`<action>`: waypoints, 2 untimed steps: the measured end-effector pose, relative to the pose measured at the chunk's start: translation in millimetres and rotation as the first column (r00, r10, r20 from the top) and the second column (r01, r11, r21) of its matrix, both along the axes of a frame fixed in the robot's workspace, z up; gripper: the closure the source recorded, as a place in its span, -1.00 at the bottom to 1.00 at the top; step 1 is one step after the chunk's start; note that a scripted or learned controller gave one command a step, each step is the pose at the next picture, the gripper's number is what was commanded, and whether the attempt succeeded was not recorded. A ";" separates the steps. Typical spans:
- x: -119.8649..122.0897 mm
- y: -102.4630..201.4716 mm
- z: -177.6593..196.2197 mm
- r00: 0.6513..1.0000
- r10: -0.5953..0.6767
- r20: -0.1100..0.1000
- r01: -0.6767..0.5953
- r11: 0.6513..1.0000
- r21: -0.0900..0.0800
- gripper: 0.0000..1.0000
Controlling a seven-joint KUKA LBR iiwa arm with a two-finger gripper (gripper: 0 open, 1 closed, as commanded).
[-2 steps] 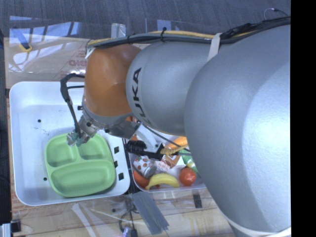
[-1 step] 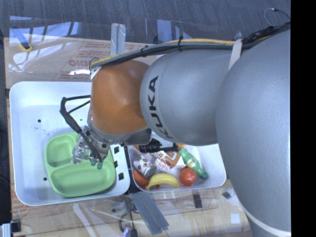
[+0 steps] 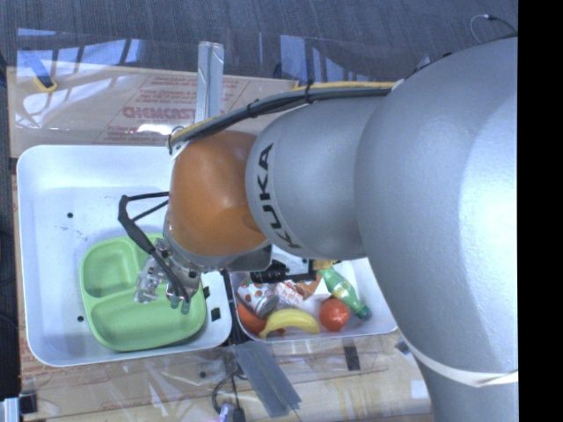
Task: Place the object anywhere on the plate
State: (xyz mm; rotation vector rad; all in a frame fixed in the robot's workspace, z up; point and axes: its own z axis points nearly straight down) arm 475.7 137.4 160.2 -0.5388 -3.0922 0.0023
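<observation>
The arm (image 3: 352, 183) is seen reaching in from the right, its grey bulk and orange band (image 3: 215, 196) covering much of both bins. The gripper (image 3: 163, 290) is lowered over the green plate (image 3: 132, 301), which lies in the left bin (image 3: 53, 200). The plate is divided into compartments, and the gripper is placed above the ridge between them, toward the plate's right half. Whether the fingers are spread or pressed together cannot be told, since the metal parts at the tip are small and blurred against the green. Nothing can be made out between them, so the object is not confirmed as held.

To the right of the gripper, past the wall shared by the bins, a cluster of items is seen in the right bin (image 3: 378, 319). A banana (image 3: 288, 323) lies nearest the gripper along the bin's lower edge, with a red tomato-like ball (image 3: 333, 314) just beside it on the far side. A green bottle (image 3: 343, 290) is tilted above the ball, and a red-and-white item (image 3: 261, 299) sits above the banana, partly hidden under the arm. Which of these is the object for the task cannot be told. A black cable (image 3: 132, 218) is looped from the wrist above the gripper, over the left bin.
</observation>
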 end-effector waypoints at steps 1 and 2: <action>9.7 -6.2 18.8 0.998 0.056 0.002 -0.056 0.998 0.000 1.00; 31.0 33.7 23.8 0.982 -0.191 0.004 0.191 0.982 0.001 1.00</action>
